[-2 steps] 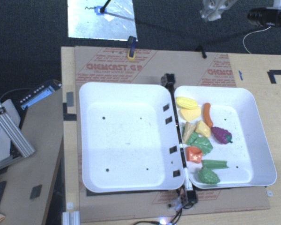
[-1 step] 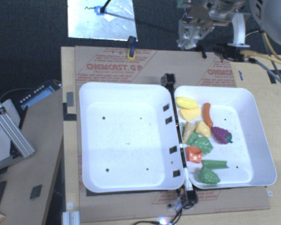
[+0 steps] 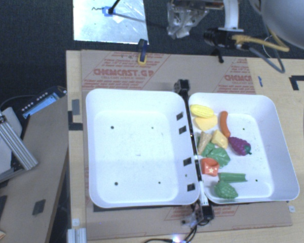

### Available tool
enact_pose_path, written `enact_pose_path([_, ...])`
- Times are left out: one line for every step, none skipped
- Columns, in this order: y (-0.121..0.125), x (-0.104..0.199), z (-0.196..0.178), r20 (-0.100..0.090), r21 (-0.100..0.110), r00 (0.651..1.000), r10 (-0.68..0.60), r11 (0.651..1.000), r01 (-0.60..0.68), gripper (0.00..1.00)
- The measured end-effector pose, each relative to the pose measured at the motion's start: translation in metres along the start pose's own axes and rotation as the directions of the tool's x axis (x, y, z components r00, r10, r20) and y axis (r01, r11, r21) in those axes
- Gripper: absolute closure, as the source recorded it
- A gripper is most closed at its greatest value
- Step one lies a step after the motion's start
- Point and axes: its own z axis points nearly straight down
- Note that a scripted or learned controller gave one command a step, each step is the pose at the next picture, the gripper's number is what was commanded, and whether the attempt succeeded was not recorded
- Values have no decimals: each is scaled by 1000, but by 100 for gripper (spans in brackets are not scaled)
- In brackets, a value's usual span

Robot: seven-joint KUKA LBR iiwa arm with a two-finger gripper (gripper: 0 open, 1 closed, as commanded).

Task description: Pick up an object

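**Toy food waiting in the right bin, arm parked high above the bench**

A dark carpeted floor is surrounding a pale wooden bench, and a brown printed sheet is lying flat on it under both bins, probably serving as a base that keeps them in place. At the far left, a slanted metal rail and a small dark device are sitting off the bench's edge. Further back, a shiny silver panel is resting on the floor, and a yellow clamp is gripping the sheet's back edge.

The left bin is lying with its white floor showing. A black hinge strip is joining it to the right bin, so the pair sit flush side by side.

All the candidate objects are bunching against the right bin's left wall: a yellow corn cob, an orange carrot, a purple grape bunch, green leafy pieces, a red piece, a green pod and a green knobbly piece. Several are touching, which may be making a clean pick harder.

The gripper is hanging beyond the bench's back edge, well apart from the food; whether its fingers are spread or closed cannot be told, and nothing appears between them. The pick does not look begun.
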Motion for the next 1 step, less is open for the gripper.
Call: enact_pose_path([-40, 49, -64, 0, 0, 1000, 2, 1000, -2, 100])
